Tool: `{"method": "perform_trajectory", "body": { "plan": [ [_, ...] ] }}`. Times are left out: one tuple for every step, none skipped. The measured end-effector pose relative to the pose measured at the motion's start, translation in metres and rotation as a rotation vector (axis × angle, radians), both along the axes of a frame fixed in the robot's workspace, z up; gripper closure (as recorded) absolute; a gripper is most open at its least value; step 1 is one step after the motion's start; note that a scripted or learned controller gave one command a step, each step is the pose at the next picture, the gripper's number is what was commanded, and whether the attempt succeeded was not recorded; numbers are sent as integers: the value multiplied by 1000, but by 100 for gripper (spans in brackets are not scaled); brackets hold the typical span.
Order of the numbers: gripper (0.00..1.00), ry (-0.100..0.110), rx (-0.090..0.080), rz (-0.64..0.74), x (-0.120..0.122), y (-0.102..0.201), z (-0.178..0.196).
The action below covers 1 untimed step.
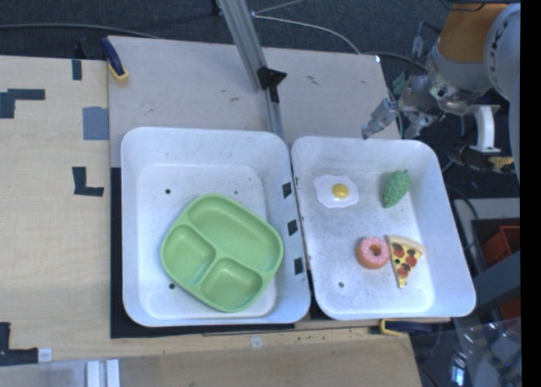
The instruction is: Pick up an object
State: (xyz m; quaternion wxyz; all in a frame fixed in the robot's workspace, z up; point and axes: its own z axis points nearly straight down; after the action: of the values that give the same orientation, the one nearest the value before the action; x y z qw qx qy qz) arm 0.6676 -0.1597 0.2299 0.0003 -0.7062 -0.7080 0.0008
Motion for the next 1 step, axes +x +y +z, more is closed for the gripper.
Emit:
{"method": "perform_trajectory", "body": {
  "plan": [
    [0, 0, -1, 0, 0, 0, 0]
  ]
}}
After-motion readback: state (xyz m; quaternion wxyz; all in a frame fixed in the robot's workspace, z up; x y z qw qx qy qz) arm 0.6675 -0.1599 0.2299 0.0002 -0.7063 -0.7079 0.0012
